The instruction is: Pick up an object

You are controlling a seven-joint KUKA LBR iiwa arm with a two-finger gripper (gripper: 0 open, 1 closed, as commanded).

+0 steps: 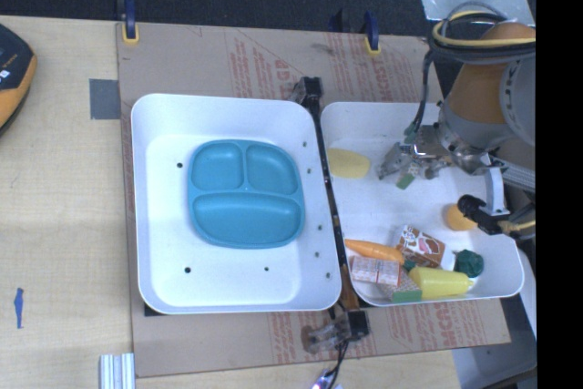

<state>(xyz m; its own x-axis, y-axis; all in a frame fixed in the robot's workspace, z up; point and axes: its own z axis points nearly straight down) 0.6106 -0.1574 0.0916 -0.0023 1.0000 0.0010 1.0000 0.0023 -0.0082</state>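
Gripper [412, 163] hovers low in the right bin [364, 118]; whether it is open or closed cannot be told. Just beside it lies a pale yellow, probably light, slippery toy [348, 163], best pinched across its narrow middle.

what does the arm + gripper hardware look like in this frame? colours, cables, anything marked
The arm is a rounded grey body with a broad orange band above the wrist and a yellow-edged dark ring on top. A thin dark cable runs down its left side toward the gripper, a small metallic silver assembly with a bit of green near its tip. No readable markings at this resolution.
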